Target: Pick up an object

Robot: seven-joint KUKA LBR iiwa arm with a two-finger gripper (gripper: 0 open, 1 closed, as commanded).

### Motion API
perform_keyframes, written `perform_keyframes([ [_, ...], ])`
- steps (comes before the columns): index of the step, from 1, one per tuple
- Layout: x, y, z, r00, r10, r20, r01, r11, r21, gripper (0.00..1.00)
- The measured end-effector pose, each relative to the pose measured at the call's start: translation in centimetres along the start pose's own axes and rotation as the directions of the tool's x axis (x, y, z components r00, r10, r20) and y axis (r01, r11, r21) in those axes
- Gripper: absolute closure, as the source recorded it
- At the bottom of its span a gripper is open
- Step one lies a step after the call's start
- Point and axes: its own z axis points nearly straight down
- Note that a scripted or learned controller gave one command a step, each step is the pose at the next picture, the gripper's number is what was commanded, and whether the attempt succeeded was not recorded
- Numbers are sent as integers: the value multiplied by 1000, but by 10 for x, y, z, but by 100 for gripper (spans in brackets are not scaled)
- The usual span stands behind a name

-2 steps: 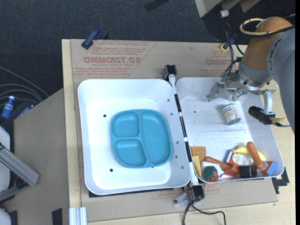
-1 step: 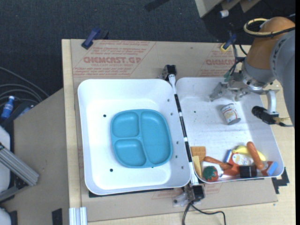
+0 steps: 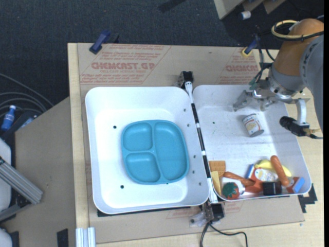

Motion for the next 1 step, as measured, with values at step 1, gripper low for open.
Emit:
perform_keyframes([
  [1, 45, 0, 0, 1000, -1, -3, 1, 1000, 4, 0],
])
